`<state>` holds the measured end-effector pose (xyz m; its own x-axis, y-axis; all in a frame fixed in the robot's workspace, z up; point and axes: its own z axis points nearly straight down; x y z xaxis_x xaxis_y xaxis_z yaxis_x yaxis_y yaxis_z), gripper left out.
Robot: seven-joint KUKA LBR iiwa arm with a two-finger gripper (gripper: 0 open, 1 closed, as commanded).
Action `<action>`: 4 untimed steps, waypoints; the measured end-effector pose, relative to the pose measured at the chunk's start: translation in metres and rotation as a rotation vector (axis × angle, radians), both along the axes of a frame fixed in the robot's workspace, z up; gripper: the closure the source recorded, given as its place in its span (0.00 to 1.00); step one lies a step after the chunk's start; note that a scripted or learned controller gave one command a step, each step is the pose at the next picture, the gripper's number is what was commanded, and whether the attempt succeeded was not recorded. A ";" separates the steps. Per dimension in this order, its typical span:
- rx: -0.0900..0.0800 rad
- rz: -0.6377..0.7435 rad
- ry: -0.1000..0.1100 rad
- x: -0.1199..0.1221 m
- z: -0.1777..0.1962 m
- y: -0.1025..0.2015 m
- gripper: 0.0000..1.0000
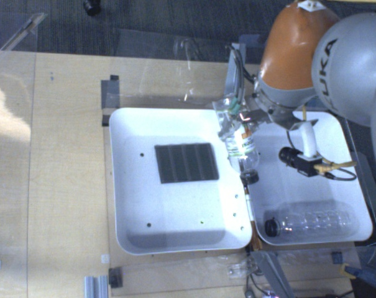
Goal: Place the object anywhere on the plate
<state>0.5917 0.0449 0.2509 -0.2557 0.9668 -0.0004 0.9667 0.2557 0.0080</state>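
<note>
Bench (57, 185): light wood, w/ two white bins side by side.
Left bin (132, 216): holds dark ribbed plate (186, 163), lying flat near bin centre.
Gripper (238, 143): above the wall between the bins, at far side; a clear plastic bottle (240, 146) w/ label seems to sit betw. its fingers, upright.
Arm (312, 48): grey w/ orange band, comes in from right.
Right bin (355, 185): second clear bottle (309, 222) w/ dark cap lies on its side at near edge.
</note>
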 end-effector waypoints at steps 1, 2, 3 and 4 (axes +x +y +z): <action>0.000 -0.001 0.000 0.000 0.000 0.000 0.00; 0.002 -0.377 0.006 0.007 -0.066 0.050 0.00; 0.002 -0.365 0.007 0.009 -0.084 0.100 0.00; 0.003 -0.359 0.003 0.010 -0.073 0.100 1.00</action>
